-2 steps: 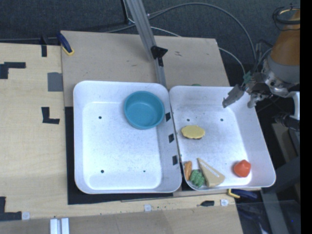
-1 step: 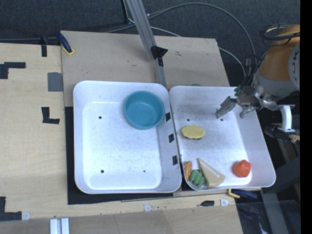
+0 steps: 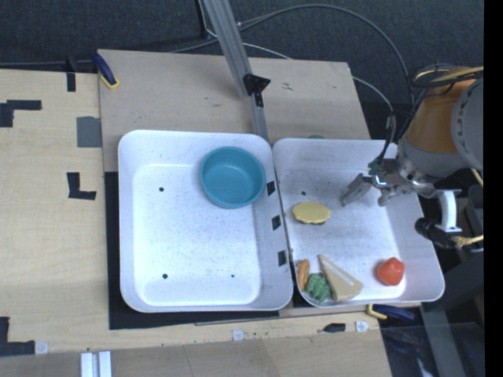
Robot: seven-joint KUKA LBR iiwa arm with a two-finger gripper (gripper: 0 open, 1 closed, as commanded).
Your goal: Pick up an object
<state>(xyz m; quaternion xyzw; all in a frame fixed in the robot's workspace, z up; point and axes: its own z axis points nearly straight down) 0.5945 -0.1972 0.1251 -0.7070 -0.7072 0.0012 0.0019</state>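
In the right bin (image 3: 409,234) lie a flat yellow disc (image 3: 311,213), a red tomato (image 3: 390,271), a tan wedge (image 3: 339,280), a green leafy piece (image 3: 317,287) and a small orange piece (image 3: 303,273). A blue bowl (image 3: 232,177) sits at the back of the left bin (image 3: 157,242). My gripper (image 3: 368,195) hangs over the right bin's upper middle, to the right of the yellow disc and a little behind it. It is open, with nothing between its fingers.
A slanted grey metal pole (image 3: 236,53) runs down from the top to the gap between the bins. Cables (image 3: 330,22) loop across the dark floor behind the bench. The wedge, green piece and orange piece crowd the right bin's front left corner.
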